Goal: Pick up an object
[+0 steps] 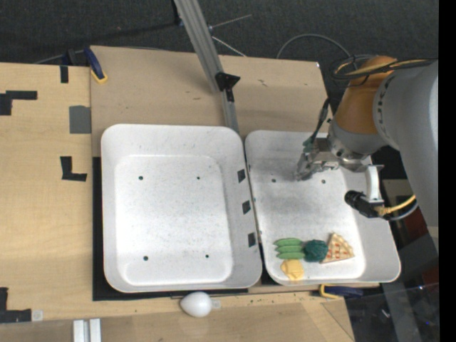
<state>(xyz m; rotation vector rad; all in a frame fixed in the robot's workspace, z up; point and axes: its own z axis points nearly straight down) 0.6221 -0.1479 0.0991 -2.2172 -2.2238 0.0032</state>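
Note:
Four small toy foods lie together at the near end of the right bin (285, 191): a green pea pod (288, 246), a dark green broccoli piece (314, 249), a pizza slice (338, 249) and a yellow piece (292, 268). My gripper (308, 168) hangs low over the far part of the same bin, well away from the toys. Nothing shows between its fingers.
The left bin (171, 205) sits beside the right one, with black clips along the shared edge. A white egg-shaped object (196, 304) rests on the bench in front of the left bin. A slanted metal pole (206, 48) rises behind the bins.

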